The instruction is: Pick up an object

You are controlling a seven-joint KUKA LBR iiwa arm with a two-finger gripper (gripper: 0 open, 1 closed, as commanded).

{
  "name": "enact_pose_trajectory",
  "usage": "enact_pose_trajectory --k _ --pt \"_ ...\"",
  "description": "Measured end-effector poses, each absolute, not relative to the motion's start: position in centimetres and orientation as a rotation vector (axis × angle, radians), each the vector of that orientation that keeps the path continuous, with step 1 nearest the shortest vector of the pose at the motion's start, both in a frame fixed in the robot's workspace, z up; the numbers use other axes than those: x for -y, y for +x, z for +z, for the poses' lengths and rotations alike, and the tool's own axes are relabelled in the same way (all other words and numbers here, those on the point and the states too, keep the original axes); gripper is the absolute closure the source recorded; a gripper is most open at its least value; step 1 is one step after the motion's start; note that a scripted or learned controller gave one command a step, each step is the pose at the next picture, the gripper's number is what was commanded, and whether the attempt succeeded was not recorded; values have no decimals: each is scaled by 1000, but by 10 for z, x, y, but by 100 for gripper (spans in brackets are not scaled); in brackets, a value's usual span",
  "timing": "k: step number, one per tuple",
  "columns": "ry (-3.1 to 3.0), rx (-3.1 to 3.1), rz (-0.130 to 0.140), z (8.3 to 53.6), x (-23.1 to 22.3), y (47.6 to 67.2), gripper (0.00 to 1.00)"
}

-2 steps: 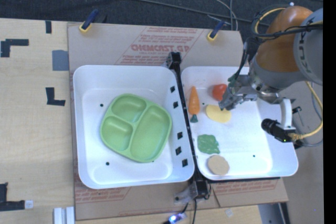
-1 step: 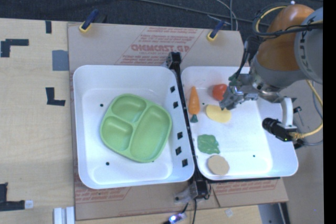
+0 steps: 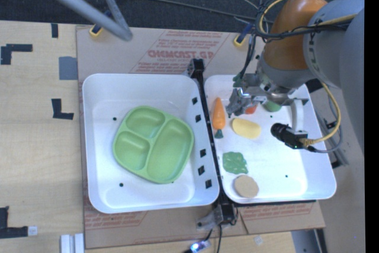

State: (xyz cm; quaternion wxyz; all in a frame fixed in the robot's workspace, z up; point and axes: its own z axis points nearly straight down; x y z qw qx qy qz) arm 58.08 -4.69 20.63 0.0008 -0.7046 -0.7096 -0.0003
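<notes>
Right bin, near end (image 3: 320,189): you see a round tan cookie-like piece (image 3: 246,186) closest to the camera, well in front of the gripper, close by the bin's near wall.
Just beyond it: a flat green leafy piece (image 3: 234,162) lies on the bin floor, nearer the divider between the bins than the gripper is.
Below the gripper: a pale yellow oval piece (image 3: 246,128) lies on the floor, near the tool on its camera side.
Beside the gripper: an orange carrot (image 3: 218,113) lies lengthwise along the divider, just to the tool's side toward the left bin.
Gripper (image 3: 241,101): it sits low over the far half of the right bin; you cannot tell from this angle how its jaws stand, and nothing is seen clamped in it.
Under the wrist: small red and green bits (image 3: 263,107) peek out, partly hidden by the arm.
Left bin (image 3: 95,145): it holds a light green divided tray (image 3: 154,144) with three compartments, lying flat, well apart from the tool.
</notes>
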Motion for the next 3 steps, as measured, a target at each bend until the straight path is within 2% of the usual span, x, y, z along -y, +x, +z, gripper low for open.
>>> enact_pose_trajectory --k 2,3 --pt "-2213 2228 0 216 -53 590 100" --pt "-2215 2228 -2 222 -98 615 100"
